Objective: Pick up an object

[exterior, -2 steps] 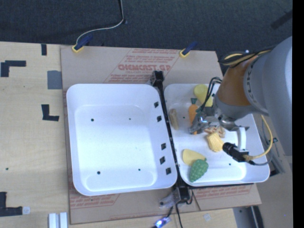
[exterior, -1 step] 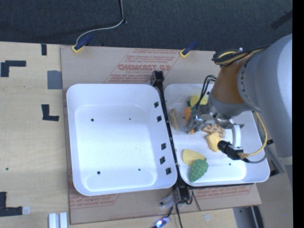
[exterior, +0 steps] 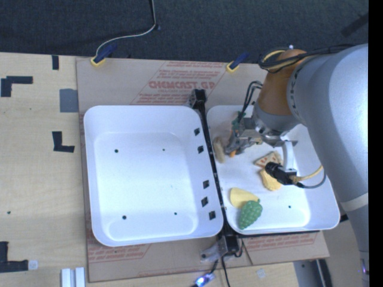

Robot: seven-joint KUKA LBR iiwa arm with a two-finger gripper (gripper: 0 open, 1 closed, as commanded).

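Green bumpy object (exterior: 250, 214), one candidate for the pick, lies at the near end of the right bin (exterior: 299, 215), close to the divider between the bins. A pale yellow wedge (exterior: 242, 195) is touching it on its far side. Farther in, a yellow-orange piece (exterior: 270, 180) and a tan flat piece (exterior: 267, 159) lie just beside each other, mid-bin. Beyond these, a small tan object (exterior: 219, 151) rests against the divider wall.

The gripper (exterior: 239, 137) is low over the far half of the right bin, just beside the small tan object and seemingly apart from it. Whether the gripper is released or clenched cannot be told at this resolution, and nothing is visibly held. The arm (exterior: 335, 112) covers the bin's right side. The left bin (exterior: 90, 119) sits alongside on the bench (exterior: 36, 160).

Assessment: the pick is not yet made, and the small tan object is judged the likeliest target.

Risks:
- The target lies tight to the divider, so one side of the gripper could strike the wall or rim rather than pass behind it.
- A closure off to one side could nudge the piece along the wall and leave the grasp empty.
- The small, rounded form may slip out on lifting.
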